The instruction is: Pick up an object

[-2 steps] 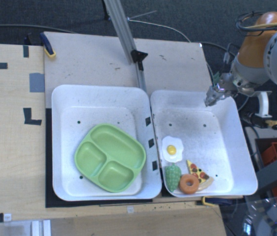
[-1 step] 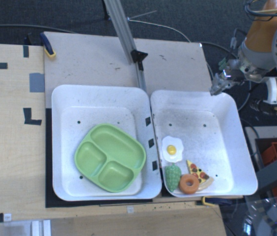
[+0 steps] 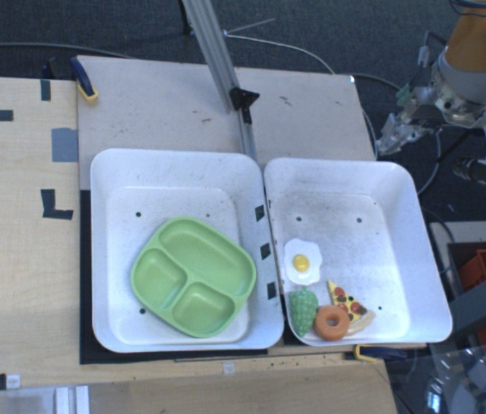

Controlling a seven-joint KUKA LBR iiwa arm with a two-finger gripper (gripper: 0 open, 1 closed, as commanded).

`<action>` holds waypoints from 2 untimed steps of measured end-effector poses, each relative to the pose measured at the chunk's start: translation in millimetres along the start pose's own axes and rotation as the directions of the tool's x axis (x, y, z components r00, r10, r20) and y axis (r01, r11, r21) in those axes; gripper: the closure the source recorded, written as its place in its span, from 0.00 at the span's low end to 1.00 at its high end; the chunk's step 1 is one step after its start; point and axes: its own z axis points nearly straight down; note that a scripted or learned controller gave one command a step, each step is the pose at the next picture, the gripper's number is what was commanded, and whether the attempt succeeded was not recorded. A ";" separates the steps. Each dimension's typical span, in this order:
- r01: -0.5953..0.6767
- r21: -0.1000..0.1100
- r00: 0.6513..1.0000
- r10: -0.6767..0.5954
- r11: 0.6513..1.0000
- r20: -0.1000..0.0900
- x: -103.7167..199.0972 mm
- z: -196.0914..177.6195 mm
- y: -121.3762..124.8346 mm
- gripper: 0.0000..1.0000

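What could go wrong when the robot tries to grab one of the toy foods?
The fried egg, green vegetable, donut and pizza slice sit bunched together, so the end effector might bump or grab two at once. They also lie close to the right bin's near wall, which could block the fingers. The egg and pizza look flat, so they may slip away.
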 end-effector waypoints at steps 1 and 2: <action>0.003 0.008 1.000 -0.003 1.000 -0.002 51.5 15.0 -19.4 1.00; 0.003 0.006 1.000 -0.003 1.000 -0.003 99.0 9.9 -47.0 1.00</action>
